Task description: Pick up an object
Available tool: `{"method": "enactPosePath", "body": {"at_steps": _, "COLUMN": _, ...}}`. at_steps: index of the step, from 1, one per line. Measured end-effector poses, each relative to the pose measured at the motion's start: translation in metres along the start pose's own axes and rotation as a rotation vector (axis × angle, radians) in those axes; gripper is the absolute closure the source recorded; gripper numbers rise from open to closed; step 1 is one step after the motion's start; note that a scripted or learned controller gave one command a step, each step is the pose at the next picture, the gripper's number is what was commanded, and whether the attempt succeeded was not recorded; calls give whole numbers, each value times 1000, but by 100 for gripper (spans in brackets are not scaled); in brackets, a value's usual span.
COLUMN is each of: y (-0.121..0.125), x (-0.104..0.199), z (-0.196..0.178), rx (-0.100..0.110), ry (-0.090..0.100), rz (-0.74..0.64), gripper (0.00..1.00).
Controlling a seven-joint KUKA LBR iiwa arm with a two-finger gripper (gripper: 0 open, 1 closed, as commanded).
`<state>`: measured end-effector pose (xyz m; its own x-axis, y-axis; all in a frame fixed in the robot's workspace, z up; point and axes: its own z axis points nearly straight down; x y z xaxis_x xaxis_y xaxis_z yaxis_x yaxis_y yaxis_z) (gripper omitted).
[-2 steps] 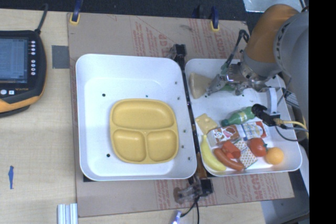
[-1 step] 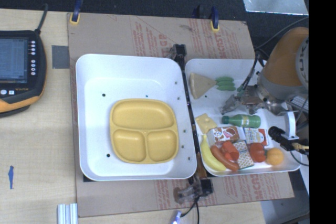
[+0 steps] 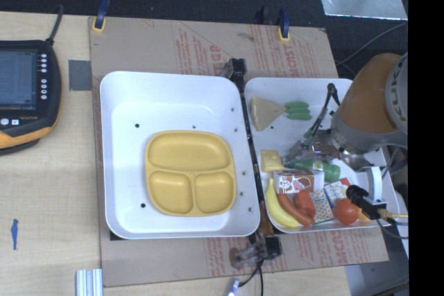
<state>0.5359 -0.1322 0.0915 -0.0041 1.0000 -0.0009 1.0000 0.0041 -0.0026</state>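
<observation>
**Arm low over the crowded right bin**

While the left bin carries a yellow divided tray lying flat near its middle, the right bin is packed with small things. In the camera view, the grey arm with its orange band reaches in from the right and bends down over that right bin. Its gripper sits low among the clutter, just above a green object; whether the claw is wide, narrow or clamped on something cannot be told, since the dark parts blur together there.

Toward the far side of the right bin lie a tan wedge and a small green piece, side by side. Near the front lie a banana, a red pepper-like thing, a printed packet and a tomato, all close together. A small yellow block rests beside the bin's left wall.

Both bins stand on a sheet of cardboard. A handheld control screen lies on the bench at far left.
</observation>
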Motion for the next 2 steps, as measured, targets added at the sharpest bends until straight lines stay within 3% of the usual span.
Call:
{"method": "enactPosePath", "body": {"at_steps": 1, "y": 0, "x": -1, "z": -10, "rx": 1, "ry": -1, "rz": -3, "gripper": 100}}
{"method": "enactPosePath", "body": {"at_steps": 2, "y": 0, "x": -2, "z": -20, "rx": 2, "ry": -3, "rz": -6, "gripper": 100}}
